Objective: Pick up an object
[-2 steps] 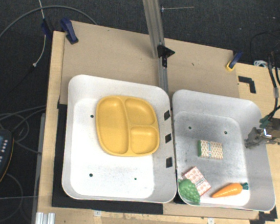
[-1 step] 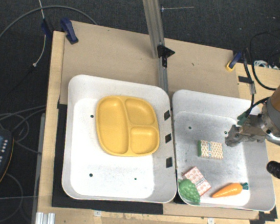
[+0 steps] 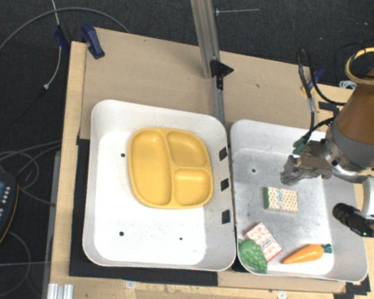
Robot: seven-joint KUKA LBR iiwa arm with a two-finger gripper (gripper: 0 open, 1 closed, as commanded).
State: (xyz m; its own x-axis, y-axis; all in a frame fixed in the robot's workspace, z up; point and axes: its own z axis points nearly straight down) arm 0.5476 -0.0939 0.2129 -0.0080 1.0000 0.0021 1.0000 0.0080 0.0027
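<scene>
The right shallow white bin (image 3: 257, 138) has bare floor along its far edge and down its left side. The grey two-finger gripper (image 3: 297, 173) hangs over its middle, just above a small patterned flat packet (image 3: 281, 199). Along the near edge lie a red-and-white checked packet (image 3: 264, 239), a green leafy toy vegetable (image 3: 253, 255) in the near-left corner, and an orange toy carrot (image 3: 306, 254). In the left white bin (image 3: 99, 188), a yellow three-compartment plastic tray (image 3: 170, 167) fills the far middle; its near half lies bare.
</scene>
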